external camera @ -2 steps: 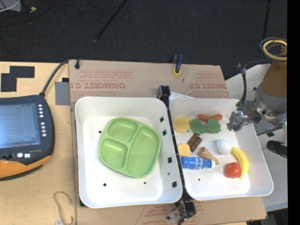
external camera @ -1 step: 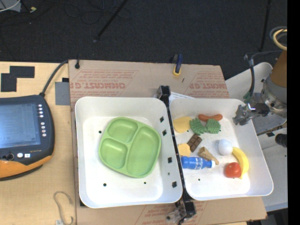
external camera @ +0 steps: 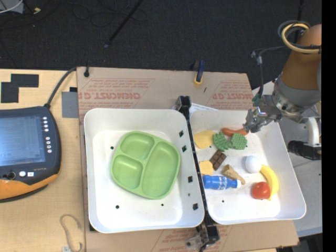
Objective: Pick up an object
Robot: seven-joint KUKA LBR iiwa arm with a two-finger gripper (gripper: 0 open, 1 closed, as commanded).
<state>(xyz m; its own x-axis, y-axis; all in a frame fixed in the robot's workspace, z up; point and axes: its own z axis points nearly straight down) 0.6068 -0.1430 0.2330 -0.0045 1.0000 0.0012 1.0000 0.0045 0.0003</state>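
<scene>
- The gripper (external camera: 254, 121) hangs over the far rim of the right bin (external camera: 286, 156), on the side from which the arm (external camera: 300, 67) reaches in. Whether it is open or closed cannot be told; no object is seen in it.
- Judgement: this position puts the gripper above the far end of the object cluster, so a short descent would probably reach the nearest items.
- Just below and toward the bin centre from the gripper lies an orange-red carrot-like piece (external camera: 232, 132), touching or nearly touching a green knobbly toy, likely broccoli (external camera: 232, 142). These are the likeliest targets, though which one is meant cannot be told.
- The broccoli is dark green, lumpy and irregular; the carrot piece is slim and elongated. Judgement: the slim piece suits a two-finger grasp better.
- Farther from the gripper: a yellow rounded piece (external camera: 203, 139), a brown block (external camera: 218, 157), a white egg (external camera: 252, 164), a banana (external camera: 270, 178), a red tomato (external camera: 260, 190), a blue bottle (external camera: 219, 182).
- The items lie loose and close together, so neighbours may be nudged.
- Well away, the left bin (external camera: 100, 167) holds a green divided plate (external camera: 145, 164).
</scene>
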